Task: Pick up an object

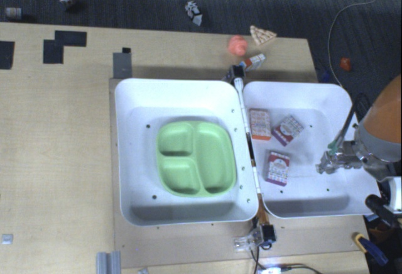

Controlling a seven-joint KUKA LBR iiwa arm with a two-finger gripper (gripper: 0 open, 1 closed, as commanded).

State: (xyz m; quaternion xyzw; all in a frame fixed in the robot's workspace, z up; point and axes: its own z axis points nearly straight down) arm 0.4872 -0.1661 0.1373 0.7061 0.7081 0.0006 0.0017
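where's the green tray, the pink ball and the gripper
green tray (217, 159), camera view, bare floor of its long right compartment
pink ball (237, 45), camera view, middle of the ball
gripper (325, 164), camera view, between its fingertips

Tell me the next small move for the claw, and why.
Probably shift the claw left toward the nearest packet in the right bin, then lower. The claw sits to the packet's right, with nothing seen in it, and bare bin floor lies between them.
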